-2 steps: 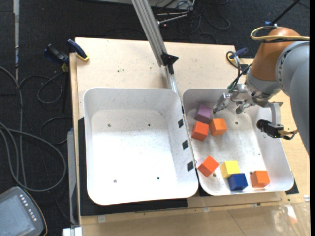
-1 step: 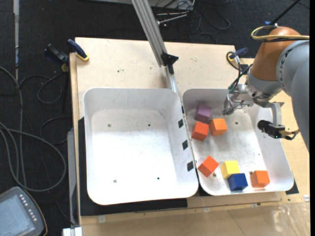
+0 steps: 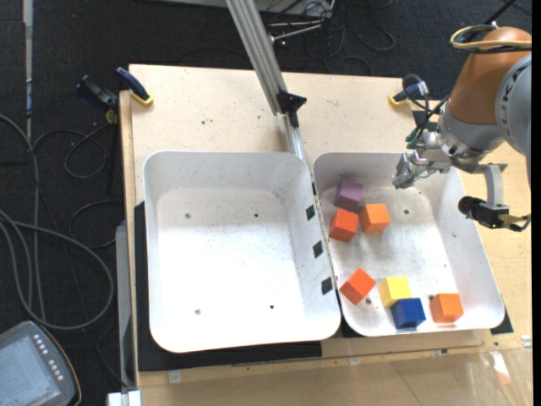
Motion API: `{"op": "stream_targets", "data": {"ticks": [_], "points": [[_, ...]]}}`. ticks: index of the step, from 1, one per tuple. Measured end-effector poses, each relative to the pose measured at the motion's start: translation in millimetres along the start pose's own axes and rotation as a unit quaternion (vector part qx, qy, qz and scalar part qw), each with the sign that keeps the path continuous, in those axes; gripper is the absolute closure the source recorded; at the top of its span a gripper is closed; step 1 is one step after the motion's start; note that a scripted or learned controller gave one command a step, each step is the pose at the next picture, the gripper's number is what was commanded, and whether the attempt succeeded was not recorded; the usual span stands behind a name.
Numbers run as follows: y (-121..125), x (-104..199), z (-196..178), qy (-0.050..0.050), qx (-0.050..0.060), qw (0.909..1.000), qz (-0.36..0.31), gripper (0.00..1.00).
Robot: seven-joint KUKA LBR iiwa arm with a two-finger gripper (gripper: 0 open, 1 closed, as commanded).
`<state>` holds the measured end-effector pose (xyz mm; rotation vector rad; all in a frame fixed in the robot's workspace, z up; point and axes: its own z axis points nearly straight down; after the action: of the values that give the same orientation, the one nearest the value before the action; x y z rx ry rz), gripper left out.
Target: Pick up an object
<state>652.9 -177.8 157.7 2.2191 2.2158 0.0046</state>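
On the worktop (image 3: 220, 108), toward its left edge, a white left bin (image 3: 161, 176); toward its right edge, a right bin (image 3: 473, 260) holding seven blocks. Near that bin's far-left corner, a purple block (image 3: 349, 194) with a red-orange block (image 3: 343, 225) and an orange block (image 3: 375, 217) just beside it; along the near edge, another red-orange block (image 3: 357, 285), a yellow block (image 3: 393, 289) touching a blue block (image 3: 408, 313), then an orange block (image 3: 446, 307). Above the bin's far edge, the gripper (image 3: 409, 174), nothing seen between its fingers, spread impossible to tell.
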Motion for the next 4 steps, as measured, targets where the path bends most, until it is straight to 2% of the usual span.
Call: {"op": "stream_targets", "data": {"ticks": [1,3,4], "points": [[1.9,-0.3,-48.8,0.0,-0.001,1.0,-0.001,1.0],[-19.5,109.8,-72.5,0.002,0.003,1.0,-0.005,1.0],[-41.9,162.4,-65.7,0.002,0.004,1.0,-0.005,1.0]]}}
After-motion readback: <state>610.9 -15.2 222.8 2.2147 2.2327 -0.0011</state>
